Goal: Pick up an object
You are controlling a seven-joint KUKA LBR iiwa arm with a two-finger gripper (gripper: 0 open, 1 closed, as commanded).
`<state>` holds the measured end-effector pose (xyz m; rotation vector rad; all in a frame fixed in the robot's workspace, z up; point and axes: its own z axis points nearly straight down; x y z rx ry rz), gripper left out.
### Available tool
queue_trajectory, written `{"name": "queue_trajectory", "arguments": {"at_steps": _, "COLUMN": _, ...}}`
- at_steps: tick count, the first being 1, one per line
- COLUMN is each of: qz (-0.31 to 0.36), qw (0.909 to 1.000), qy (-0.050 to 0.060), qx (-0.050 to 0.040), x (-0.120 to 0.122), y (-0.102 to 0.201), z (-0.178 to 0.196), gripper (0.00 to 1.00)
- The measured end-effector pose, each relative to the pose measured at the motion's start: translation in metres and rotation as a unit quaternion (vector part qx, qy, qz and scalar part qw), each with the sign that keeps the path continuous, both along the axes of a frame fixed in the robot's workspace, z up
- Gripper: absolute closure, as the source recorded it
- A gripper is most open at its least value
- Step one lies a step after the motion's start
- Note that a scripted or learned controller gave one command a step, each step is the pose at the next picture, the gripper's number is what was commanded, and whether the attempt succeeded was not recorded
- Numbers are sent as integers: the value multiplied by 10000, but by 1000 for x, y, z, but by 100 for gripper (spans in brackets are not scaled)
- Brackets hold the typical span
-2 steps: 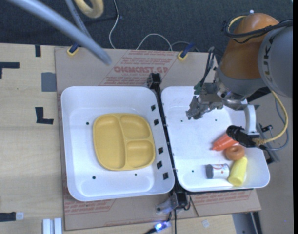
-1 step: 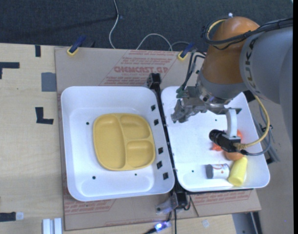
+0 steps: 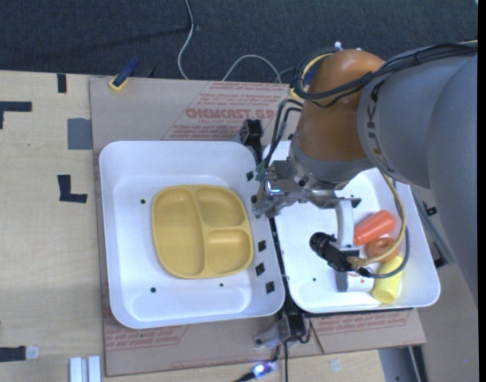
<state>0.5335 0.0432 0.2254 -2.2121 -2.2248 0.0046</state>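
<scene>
Arm hanging low over the right bin, nothing visibly picked up.

From where I stand, the grey arm (image 3: pixel 417 110) reaches in from the right, and its gripper (image 3: pixel 294 191) sits over the near-left part of the right bin (image 3: pixel 421 297), close to the wall it shares with the left bin (image 3: pixel 115 213). The wrist hides the claw, so I cannot tell whether it is apart or together. The loose things lie to its right: an orange piece (image 3: pixel 374 227) and, nearer the bin's front corner, a yellow piece (image 3: pixel 388 286). A yellow divided plate (image 3: pixel 201 231) lies flat in the left bin, well apart from the gripper. Both bins rest on a cardboard sheet (image 3: pixel 219 114).
</scene>
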Motion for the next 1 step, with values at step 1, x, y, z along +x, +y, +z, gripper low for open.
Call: {"name": "queue_trajectory", "arguments": {"at_steps": 1, "qz": 10, "qw": 10000, "qy": -3, "qx": 1, "x": -24, "y": 58, "z": 1, "gripper": 100}}
